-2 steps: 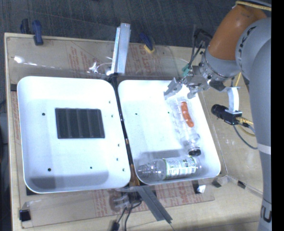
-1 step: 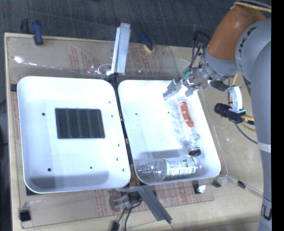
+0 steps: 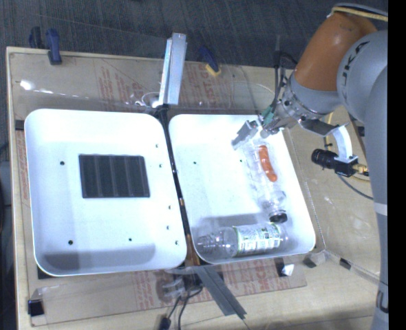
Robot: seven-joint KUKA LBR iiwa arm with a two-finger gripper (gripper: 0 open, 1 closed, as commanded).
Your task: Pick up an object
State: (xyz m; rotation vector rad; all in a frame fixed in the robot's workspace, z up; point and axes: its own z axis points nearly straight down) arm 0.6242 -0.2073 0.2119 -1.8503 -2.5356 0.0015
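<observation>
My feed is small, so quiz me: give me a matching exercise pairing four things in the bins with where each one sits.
Things:
1. dark ribbed tray
2. clear water bottle
3. clear packet with an orange item
4. hand

Places:
A. along the near edge of the right bin
B. over the far right part of the right bin
C. flat in the left bin
D. along the right side of the right bin

Pairs: 1-C, 2-A, 3-D, 4-B
</observation>
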